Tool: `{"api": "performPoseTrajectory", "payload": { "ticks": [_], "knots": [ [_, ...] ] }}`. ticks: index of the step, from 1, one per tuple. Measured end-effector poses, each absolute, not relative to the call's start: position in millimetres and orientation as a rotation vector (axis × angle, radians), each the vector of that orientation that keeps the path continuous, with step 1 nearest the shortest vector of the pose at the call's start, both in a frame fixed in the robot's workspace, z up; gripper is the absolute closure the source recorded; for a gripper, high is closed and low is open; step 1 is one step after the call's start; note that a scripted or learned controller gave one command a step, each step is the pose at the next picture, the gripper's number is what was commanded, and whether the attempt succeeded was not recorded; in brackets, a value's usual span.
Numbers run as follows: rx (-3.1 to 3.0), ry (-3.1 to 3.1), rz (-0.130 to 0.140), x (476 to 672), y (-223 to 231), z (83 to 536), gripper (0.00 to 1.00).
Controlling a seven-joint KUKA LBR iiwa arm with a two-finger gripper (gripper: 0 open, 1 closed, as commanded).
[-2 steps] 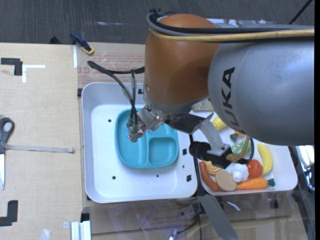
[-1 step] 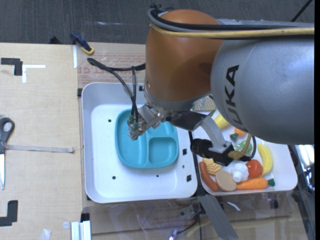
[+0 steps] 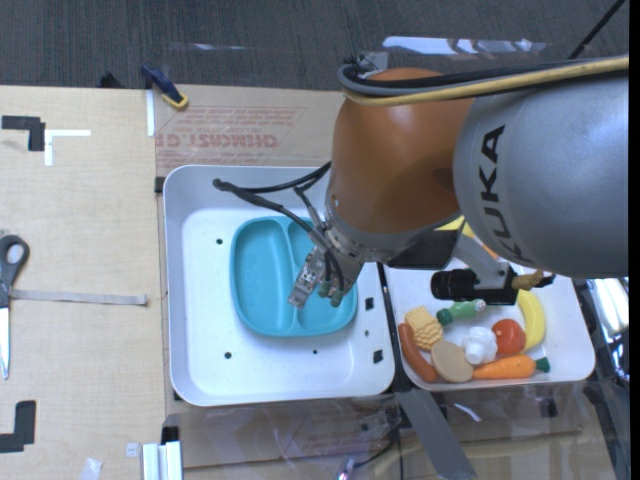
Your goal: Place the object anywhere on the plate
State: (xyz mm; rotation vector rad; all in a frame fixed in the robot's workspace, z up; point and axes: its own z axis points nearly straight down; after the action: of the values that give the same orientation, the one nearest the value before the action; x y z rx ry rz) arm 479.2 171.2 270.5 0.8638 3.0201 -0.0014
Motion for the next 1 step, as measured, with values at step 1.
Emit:
{"api": "performPoseTrajectory", "payload": {
  "ticks": [1],
  "knots": [
    [0.391,3.112,0.003,508.9,209.6,324.6,1.0]
  ]
}}
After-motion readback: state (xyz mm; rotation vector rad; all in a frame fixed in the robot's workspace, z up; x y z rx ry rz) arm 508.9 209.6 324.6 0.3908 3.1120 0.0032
